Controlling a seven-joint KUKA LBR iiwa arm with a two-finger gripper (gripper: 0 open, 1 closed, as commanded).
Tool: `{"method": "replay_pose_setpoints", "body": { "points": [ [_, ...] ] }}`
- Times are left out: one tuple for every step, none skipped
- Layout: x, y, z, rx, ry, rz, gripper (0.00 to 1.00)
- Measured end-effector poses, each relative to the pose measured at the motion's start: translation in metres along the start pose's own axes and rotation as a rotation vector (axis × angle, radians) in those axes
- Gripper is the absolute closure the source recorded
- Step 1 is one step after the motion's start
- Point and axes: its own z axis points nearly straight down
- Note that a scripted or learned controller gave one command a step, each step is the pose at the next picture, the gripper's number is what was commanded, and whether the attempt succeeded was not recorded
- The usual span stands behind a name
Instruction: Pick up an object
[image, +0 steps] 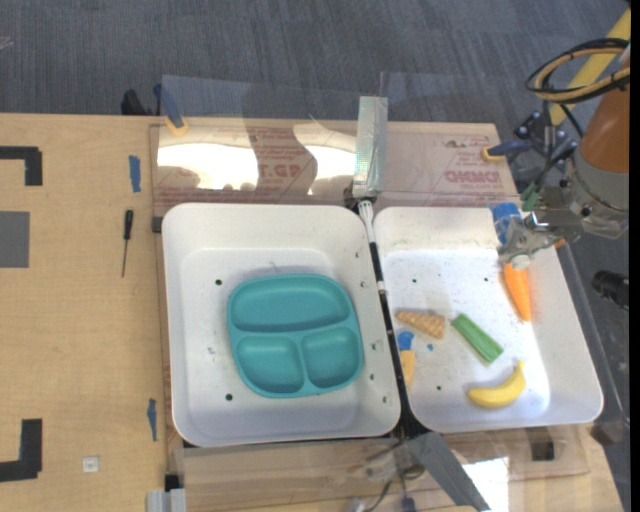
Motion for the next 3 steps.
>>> {"method": "replay_pose_setpoints", "body": {
  "points": [
    [0.0278,-0.0485,0.1591,0.002,0.002,-0.101,0.0],
    [0.0264,-0.0474,0.1506,0.001,0.001,-0.098,1.0],
    [0.0262,-0.0477,0.1512,0.002,0.001,-0.097,0.0]
  ]
}}
